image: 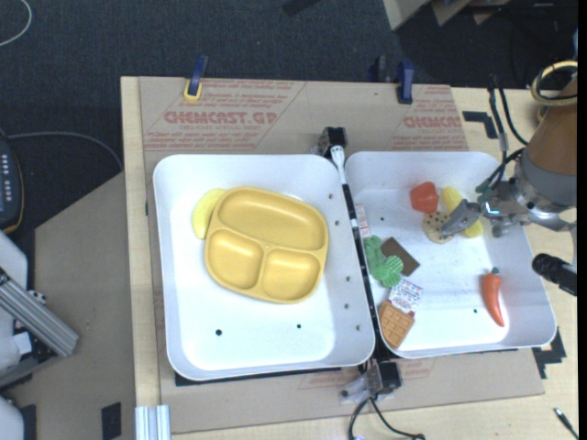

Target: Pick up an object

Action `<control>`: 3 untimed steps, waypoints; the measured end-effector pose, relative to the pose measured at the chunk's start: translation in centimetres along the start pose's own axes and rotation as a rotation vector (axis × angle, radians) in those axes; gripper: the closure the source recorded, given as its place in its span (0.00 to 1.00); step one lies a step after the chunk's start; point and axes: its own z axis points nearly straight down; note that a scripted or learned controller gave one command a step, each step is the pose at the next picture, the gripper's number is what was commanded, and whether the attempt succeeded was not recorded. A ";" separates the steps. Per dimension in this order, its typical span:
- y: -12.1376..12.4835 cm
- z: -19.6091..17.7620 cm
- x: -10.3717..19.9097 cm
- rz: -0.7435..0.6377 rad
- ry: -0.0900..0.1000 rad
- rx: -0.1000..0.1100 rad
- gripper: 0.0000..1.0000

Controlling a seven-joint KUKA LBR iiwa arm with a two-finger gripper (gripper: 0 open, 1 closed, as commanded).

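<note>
The waffle-like toy point(395, 323) lies against the right bin's point(456, 342) near rim. Farther back, the hand point(461, 220) is low over the round tan cookie point(441, 227) beside the yellow piece point(454, 199), probably the target; whether its fingers are apart, I cannot tell. The yellow tray point(265, 243) fills the left bin point(183, 273).

The claw point(461, 216) hovers in the right bin point(459, 177) — just beside a round tan toy point(438, 229).

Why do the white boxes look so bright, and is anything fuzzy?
Camera view: overhead light washes out the white bins, with faint shadows under the yellow tray; the gripper looks slightly blurred, the small toys soft; the dark floor stays dim.
</note>
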 end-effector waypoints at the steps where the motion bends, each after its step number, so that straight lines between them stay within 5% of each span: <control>1: 0.6 4.8 0.7 -0.001 -0.001 -0.002 0.00; 2: 0.6 6.5 0.8 0.000 -0.001 -0.003 0.00; 3: 0.6 5.3 0.7 0.001 -0.003 -0.008 1.00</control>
